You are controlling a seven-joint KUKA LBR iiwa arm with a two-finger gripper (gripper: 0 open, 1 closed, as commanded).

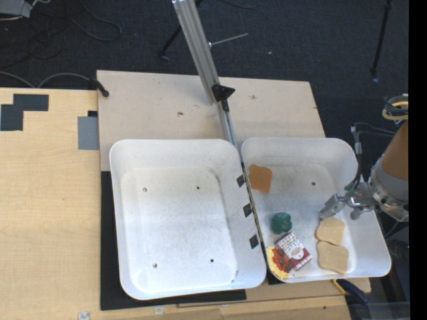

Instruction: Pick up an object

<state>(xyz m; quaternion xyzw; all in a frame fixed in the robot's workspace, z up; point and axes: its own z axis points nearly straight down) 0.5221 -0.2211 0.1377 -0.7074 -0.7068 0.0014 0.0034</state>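
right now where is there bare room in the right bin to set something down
In the right bin, the far floor beyond the orange sponge is bare. The near end is crowded: green object, red packet, two tan pieces, and the tool.

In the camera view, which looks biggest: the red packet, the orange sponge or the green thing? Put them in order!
1. red packet, biggest
2. orange sponge
3. green thing, smallest

The packet and sponge look close in size, so that order is unsure.

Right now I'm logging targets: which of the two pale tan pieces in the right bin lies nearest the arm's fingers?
The upper tan piece, just below the fingers; the other tan piece lies beyond it, toward the bin's near rim.
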